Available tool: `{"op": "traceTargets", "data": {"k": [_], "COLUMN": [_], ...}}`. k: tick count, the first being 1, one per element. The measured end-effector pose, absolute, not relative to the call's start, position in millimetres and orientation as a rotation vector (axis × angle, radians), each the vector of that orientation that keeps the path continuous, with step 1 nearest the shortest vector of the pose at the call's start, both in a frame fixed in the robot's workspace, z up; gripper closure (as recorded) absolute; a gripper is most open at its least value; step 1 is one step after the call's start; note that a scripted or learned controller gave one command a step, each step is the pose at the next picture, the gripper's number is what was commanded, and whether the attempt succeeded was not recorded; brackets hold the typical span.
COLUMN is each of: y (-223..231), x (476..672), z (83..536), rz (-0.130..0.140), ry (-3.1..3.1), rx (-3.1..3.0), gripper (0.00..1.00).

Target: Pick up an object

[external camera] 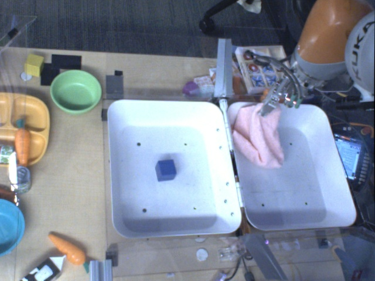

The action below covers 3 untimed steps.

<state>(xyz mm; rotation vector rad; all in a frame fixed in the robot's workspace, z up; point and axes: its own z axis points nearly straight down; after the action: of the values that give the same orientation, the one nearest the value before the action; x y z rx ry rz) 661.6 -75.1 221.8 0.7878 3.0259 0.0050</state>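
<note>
A pink cloth [256,138] hangs in the right bin [310,209], along its left wall near the divider. Its top corner rises to my gripper [269,108], which is shut on that corner at the bin's back left. The cloth's lower folds droop toward the bin floor. A small blue cube [166,170] lies alone near the middle of the left bin [135,215]. The grey arm with its orange band [329,22] reaches in from the upper right.
On the bench to the left are a green bowl [75,91], a yellow tray [32,127] with a carrot, a blue dish [9,226] and another carrot [68,248]. Printed packets [258,69] and a purple item [191,88] lie behind the bins.
</note>
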Motion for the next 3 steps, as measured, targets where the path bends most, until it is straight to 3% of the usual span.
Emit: {"op": "traceTargets", "data": {"k": [1,2,3], "y": [-35,9,9], "x": [663.6,660.6,660.7], "z": [244,248,249], "rz": [0.004,0.003,0.003], "ry": [3.084,3.119,3.118], "rx": [0.514,-0.218,-0.216], "gripper": [1.0,1.0,0.0]}}
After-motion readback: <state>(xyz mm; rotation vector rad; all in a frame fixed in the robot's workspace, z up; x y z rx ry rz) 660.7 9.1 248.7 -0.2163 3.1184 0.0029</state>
